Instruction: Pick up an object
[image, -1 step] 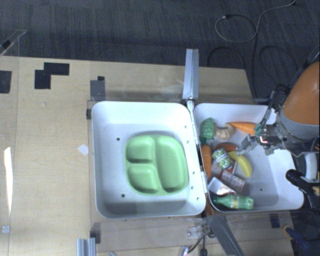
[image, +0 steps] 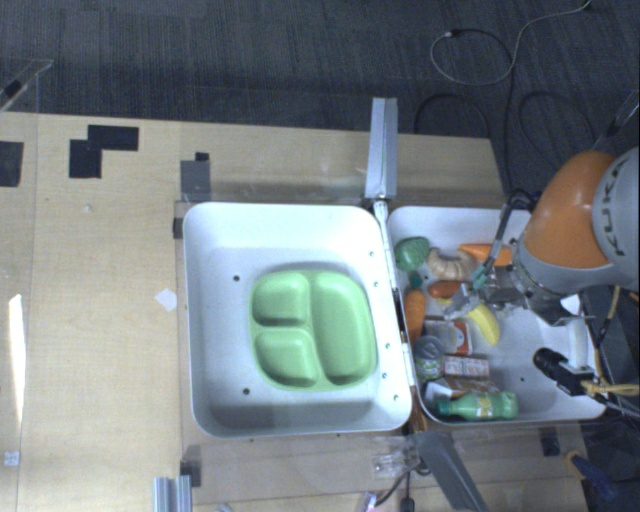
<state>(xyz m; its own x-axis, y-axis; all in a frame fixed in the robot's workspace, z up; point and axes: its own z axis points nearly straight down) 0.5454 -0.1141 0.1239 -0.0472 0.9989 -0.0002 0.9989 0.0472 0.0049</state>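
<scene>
A: Object for picking, undecided: the right bin is holding a crowded lot along its left half. Entries: a green bottle lying at the near edge, a flat printed packet just above it, a yellow banana-shaped piece in the middle, a carrot-like orange piece against the left wall, a green vegetable toy and a tan piece at the far end.

B: And the left bin?

A: It is carrying one item, a green three-compartment tray, lying flat at centre.

B: Risks?

A: In my judgement, crowding. The items are touching or overlapping, so a descent might land on two at once or nudge one aside. The yellow piece is rounded and could slip out of a pinch. The bin wall is standing close to the carrot-like piece and might block a finger there.

B: The claw?

A: The gripper is hanging over the middle of the heap, just beside the yellow piece. Its fingers are reading as a thin dark shape against the clutter; whether they are spread or closed, I cannot tell. Nothing is visibly sitting between them. Whether they are touching anything is also unclear.
</scene>
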